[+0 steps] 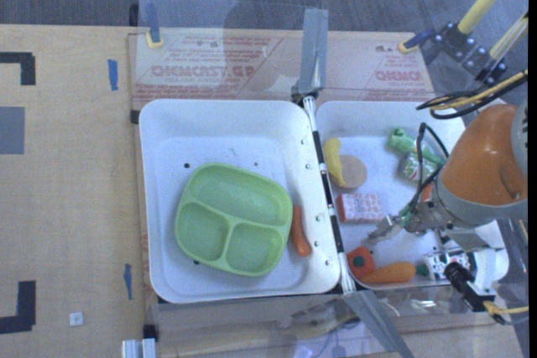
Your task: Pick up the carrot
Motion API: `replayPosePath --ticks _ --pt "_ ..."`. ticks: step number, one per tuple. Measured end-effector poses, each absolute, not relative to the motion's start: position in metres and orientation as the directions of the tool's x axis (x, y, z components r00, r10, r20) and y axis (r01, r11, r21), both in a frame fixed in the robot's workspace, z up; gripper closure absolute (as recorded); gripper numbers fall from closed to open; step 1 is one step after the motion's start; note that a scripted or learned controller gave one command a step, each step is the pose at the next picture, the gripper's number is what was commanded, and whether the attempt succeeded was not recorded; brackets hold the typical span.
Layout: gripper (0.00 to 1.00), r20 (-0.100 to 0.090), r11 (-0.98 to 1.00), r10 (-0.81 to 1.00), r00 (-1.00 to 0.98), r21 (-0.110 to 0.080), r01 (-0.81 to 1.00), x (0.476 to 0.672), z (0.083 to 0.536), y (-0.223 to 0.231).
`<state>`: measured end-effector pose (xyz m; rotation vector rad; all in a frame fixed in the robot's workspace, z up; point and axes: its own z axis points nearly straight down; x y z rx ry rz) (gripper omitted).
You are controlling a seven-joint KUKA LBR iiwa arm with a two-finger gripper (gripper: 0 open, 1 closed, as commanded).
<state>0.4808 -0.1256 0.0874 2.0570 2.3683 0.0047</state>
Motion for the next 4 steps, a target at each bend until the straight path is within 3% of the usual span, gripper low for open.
replayPosePath --ticks 1,2,3,4 --pt "0.0 0.0 0.125 0.992 -0.125 0.001 0.992 0.48 0.104 -0.166" --pt "1.0 -0.002 0.123 0.992 -0.123 0.004 0.992 0.48 0.113 -0.166" --pt "1.0 -0.002 0.087 0.996 -0.087 0.002 0.996 0.522 0.173 -0.206" --pt "1.0 -0.002 -0.069 0.998 0.069 0.002 0.998 0.515 0.227 -0.188"
